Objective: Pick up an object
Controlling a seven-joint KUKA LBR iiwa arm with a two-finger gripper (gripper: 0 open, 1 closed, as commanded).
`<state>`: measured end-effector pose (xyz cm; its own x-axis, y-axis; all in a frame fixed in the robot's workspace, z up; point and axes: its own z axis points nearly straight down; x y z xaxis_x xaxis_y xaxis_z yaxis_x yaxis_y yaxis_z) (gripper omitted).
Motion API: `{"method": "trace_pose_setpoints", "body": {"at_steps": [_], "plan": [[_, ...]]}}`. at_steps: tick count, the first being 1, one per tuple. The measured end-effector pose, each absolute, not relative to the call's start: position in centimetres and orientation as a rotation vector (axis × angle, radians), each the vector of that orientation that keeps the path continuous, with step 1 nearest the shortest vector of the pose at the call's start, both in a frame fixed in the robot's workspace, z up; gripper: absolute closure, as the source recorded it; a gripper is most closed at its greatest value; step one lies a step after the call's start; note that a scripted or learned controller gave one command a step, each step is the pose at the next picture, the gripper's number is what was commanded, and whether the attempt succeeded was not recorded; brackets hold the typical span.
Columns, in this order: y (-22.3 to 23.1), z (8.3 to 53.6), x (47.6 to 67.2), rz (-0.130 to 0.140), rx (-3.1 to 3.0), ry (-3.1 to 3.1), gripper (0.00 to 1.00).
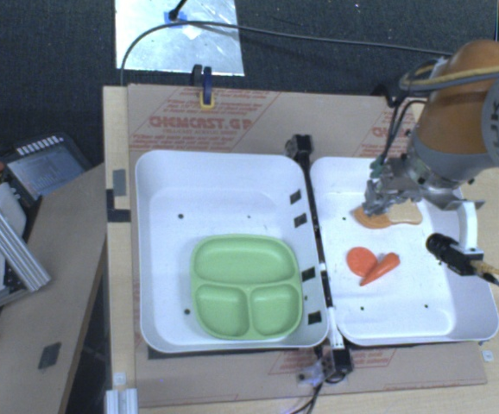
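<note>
Over the right bin (465, 313), the gripper (381, 202) hangs low above a flat tan piece that looks like toast (398, 217), lying toward the far side of that bin; whether the fingers are wide or narrow I cannot tell, since the wrist hides them. Just nearer lie a round orange-red slice (361, 258) and a carrot-like piece (382, 267), touching each other but apart from the toast. To grip well, the arm should probably come straight down and centre on the tan piece — it is thin, so the tips must reach the bin floor. Room is open on the near side; the central divider (312, 222) stands to the left. The left bin (159, 257) holds a green compartment plate (245, 285), well apart.
</note>
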<state>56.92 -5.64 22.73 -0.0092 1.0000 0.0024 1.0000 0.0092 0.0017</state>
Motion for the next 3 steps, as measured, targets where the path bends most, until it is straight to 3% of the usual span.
{"method": "trace_pose_setpoints", "body": {"at_steps": [3], "plan": [[8.2,22.6,51.3,-0.003,-2.209,-2.231,1.0]]}}
